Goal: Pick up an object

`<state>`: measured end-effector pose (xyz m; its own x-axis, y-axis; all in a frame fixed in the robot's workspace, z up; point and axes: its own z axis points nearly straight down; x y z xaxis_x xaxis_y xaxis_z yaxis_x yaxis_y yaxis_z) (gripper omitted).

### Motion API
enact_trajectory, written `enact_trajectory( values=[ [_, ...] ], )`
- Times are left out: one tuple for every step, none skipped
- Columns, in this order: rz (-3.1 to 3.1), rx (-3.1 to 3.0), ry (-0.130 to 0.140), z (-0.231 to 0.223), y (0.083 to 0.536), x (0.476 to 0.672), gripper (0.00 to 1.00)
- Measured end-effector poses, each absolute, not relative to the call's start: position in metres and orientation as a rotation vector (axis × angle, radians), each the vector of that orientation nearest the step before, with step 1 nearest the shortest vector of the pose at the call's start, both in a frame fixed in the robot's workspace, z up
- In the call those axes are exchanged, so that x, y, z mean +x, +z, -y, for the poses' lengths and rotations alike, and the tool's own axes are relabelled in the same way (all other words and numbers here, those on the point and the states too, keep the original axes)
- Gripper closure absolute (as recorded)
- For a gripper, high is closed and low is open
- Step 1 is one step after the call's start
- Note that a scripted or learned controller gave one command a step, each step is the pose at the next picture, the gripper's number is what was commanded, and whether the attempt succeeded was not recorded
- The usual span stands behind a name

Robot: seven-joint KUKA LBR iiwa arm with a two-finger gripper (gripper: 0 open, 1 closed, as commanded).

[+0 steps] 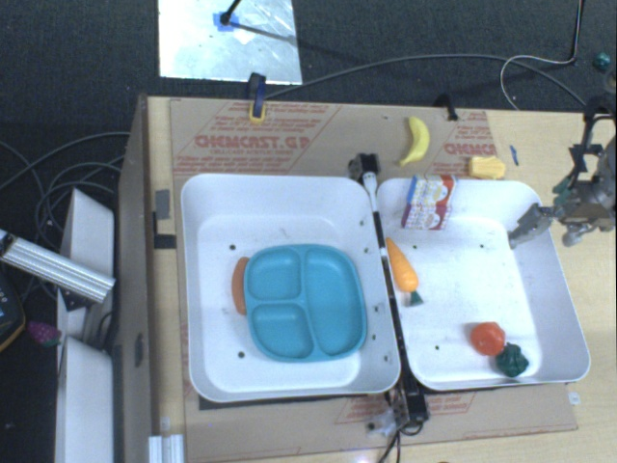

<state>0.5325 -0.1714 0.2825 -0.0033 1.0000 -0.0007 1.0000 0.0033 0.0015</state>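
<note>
Brown bench (289, 133) boards carry two white bins side by side. Filling the left bin (207, 258) is a blue divided plate (304, 302), with an orange-brown sausage (237, 285) tucked against its left edge. Within the right bin (540, 287) stand a small carton (427, 202), a carrot (402, 267), a red tomato (487, 337) touching green broccoli (512, 361). Behind lie a banana (416, 140) and yellow block (488, 168). At the right bin's far rim hangs the gripper (549, 218); whether it is closed cannot be told.

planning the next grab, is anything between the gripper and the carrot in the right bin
Nothing visible does. The gripper sits at the right bin's right rim, and only bare bin floor lies between it and the carrot by the divider. The carton stands further back, off that line.
</note>
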Motion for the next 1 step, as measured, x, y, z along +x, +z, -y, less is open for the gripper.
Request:
enact_trajectory(
  values=[
    [-2.222,2.219,0.001,0.1617,0.231,0.4868,0.0]
  ],
)
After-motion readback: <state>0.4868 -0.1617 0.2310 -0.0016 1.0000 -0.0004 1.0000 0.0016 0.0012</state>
